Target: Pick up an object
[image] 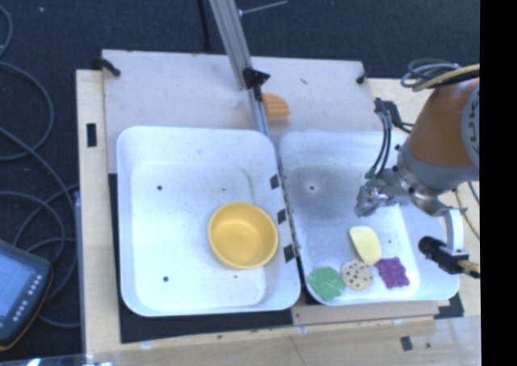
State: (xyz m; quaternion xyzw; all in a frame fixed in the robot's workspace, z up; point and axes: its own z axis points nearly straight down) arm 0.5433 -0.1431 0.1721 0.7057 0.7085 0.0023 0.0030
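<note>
Camera view shows the gripper (368,201) hanging over the right bin (323,164), and its fingers are too small and blurred to tell how they stand or whether anything is between them. Just below and slightly right of it lies a pale yellow piece (365,243), apart from the gripper. Further below sit a brown speckled cookie (356,275), a purple piece (393,272) to the cookie's right and a green round piece (325,282) to its left, all crowded against the bin's near wall. Left and above the gripper the bin floor is bare, open room. Well to the left, past the divider where the bins meet, a yellow bowl (242,234) rests in the left bin (161,162). No readable writing shows anywhere.
</note>
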